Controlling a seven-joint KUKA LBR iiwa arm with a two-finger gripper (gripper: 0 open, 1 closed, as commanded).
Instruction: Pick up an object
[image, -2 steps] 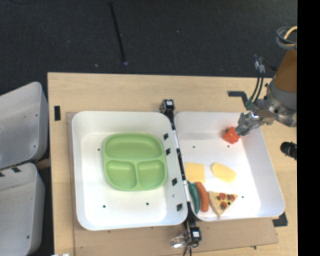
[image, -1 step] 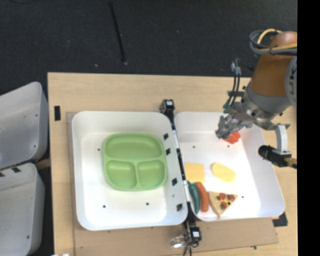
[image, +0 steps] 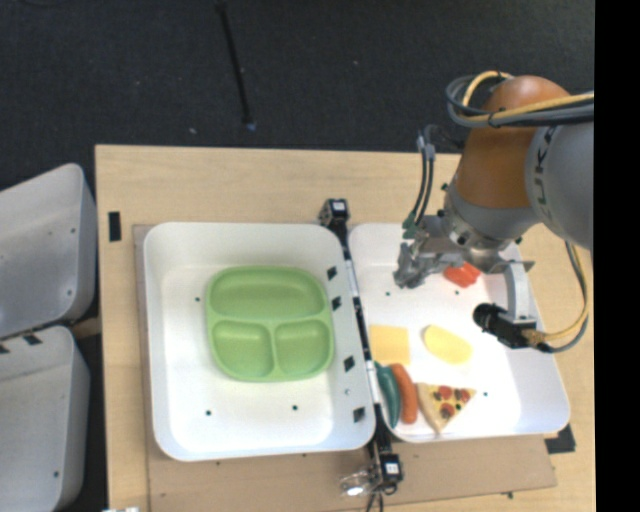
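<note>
So the closest candidate for a pick looked like the small red piece (image: 462, 274) in the right bin (image: 535, 395). It sat near the far end of that bin, partly tucked under the arm's wrist, and its long side seemed to run roughly across the view. The gripper (image: 408, 272) hung just beside it, on the side toward the divider between the bins, so the piece lay back toward the arm's own base rather than out in front. My guess is it would have needed to shift back that way before going down. The dark hardware was too jumbled from that angle, so I honestly couldn't tell whether the gripper was open or closed, and I saw nothing in it. The rest of the right bin was toy food, well clear of the gripper toward the near end: a yellow square slice (image: 390, 344), a yellow oval (image: 447, 344) next to it, then a pizza slice (image: 443, 403) and a hot dog (image: 404, 391) lying along the divider side. The left bin (image: 175, 400) just had a green divided plate (image: 269, 322) in the middle with nothing on it. Both bins sat on the table (image: 120, 190).
</note>
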